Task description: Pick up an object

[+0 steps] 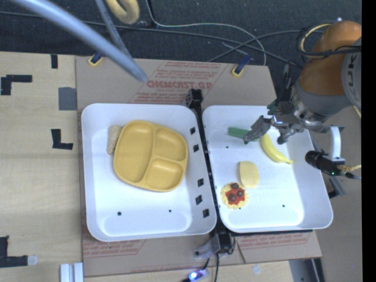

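Observation:
In the right bin (pixel 305 210) lie a yellow banana (pixel 276 151), a green flat piece (pixel 237 133), a pale yellow wedge (pixel 248 174) and a small round toy with red and dark toppings (pixel 235 195). My gripper (pixel 270 134) hangs over the upper part of that bin, open, its two dark fingers spread to either side of the banana's upper end. Nothing is held between them. The green piece lies just left of the left finger (pixel 254 133).
The left bin (pixel 94 175) holds a yellow compartment plate (pixel 150 155) with a tan slice (pixel 113 138) tucked under its left edge. A black divider (pixel 202 157) runs between the bins. Cables lie on the dark surface behind.

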Controlling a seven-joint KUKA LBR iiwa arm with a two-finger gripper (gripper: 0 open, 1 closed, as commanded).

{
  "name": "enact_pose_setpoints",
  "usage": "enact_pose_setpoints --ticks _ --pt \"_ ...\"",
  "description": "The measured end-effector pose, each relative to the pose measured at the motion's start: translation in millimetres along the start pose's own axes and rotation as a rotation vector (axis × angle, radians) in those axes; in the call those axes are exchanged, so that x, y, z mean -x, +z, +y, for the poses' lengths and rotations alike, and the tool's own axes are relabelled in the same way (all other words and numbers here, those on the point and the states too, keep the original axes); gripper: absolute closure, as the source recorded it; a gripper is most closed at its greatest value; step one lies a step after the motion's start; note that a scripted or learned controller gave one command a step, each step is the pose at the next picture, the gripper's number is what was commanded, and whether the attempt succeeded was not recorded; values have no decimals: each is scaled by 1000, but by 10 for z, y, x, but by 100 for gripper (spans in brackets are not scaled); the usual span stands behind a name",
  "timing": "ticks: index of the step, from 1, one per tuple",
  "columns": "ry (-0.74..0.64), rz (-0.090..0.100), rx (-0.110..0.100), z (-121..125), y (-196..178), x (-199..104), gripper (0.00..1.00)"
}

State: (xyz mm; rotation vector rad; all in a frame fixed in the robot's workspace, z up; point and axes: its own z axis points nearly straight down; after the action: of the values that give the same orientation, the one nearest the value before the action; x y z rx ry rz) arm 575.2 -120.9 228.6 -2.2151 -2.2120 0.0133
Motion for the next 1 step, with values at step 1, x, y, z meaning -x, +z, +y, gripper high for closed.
enact_pose_setpoints --ticks 1 --pt "-3 -1 12 25 -66 -3 0"
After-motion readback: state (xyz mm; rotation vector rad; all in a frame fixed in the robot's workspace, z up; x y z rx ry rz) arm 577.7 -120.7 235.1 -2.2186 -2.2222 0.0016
